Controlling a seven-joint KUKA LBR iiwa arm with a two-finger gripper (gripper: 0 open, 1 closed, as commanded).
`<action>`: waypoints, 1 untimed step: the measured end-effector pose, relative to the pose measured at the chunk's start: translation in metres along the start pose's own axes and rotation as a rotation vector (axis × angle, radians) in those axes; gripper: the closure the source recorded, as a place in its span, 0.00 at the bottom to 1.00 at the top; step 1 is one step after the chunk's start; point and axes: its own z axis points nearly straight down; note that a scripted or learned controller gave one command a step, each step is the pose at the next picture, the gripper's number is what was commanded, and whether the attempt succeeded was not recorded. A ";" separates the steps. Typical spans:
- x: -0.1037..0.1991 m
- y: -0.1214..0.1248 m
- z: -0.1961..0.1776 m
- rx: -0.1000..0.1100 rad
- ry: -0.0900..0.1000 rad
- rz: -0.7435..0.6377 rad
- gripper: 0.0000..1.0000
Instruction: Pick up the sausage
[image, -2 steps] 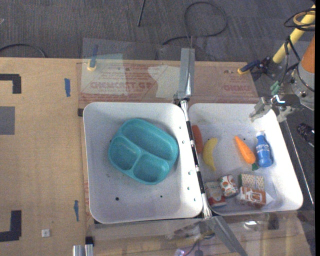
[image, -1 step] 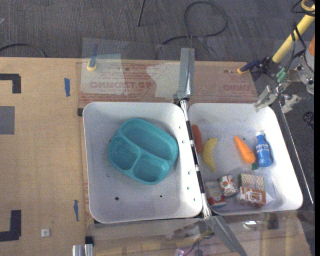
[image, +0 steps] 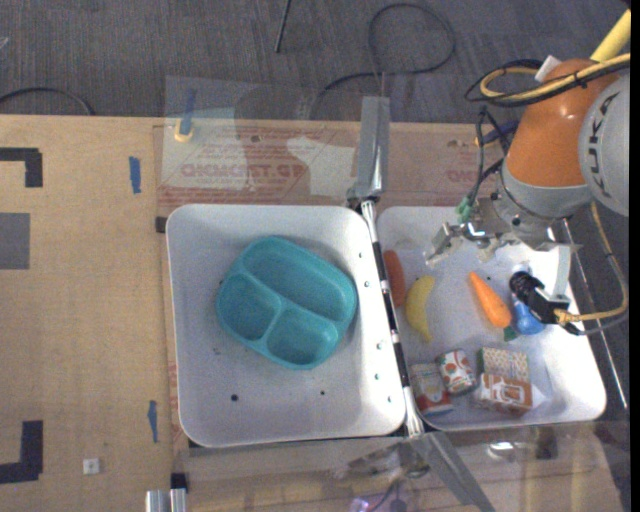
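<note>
The sausage (image: 395, 277), a smooth reddish-brown cylinder, lies along the right bin's (image: 585, 395) left wall, just beside a curved yellow banana (image: 421, 308). A tapered orange carrot (image: 490, 301) lies further right. Above these hovers the metal gripper (image: 462, 236); its state I cannot tell.

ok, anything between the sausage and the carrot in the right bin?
Yes. In the camera view the banana lies between the sausage and the carrot, apart from both.
</note>
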 end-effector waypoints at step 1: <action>-0.004 -0.021 0.085 -0.002 0.000 -0.021 0.00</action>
